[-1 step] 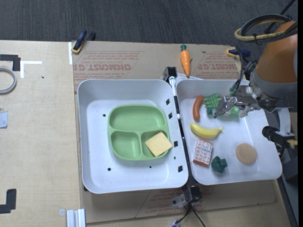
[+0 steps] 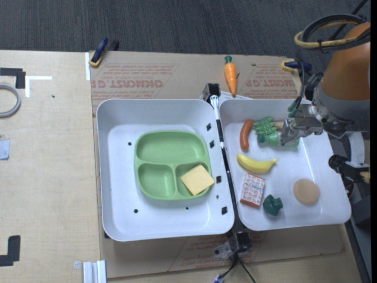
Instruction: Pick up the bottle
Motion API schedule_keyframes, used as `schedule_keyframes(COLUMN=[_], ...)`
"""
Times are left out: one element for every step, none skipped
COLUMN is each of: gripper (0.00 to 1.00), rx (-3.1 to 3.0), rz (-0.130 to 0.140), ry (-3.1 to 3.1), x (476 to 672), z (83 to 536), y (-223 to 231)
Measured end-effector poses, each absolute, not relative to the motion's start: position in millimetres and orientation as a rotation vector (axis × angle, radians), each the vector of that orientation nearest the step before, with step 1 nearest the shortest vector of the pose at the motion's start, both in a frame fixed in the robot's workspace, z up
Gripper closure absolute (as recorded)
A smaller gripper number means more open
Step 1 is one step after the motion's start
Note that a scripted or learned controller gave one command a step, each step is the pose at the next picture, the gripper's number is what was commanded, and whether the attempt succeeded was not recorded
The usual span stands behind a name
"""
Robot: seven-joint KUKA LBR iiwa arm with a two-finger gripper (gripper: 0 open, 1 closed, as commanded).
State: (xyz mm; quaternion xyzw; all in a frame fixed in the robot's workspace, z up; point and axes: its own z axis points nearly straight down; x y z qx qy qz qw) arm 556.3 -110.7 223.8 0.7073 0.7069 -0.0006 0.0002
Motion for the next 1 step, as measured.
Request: schedule_keyframes(gripper=[1.00], rx=[2.303], rz=[-0.002], ry=[2.138], x=[477.5], z=[289.6], y=[-112.3])
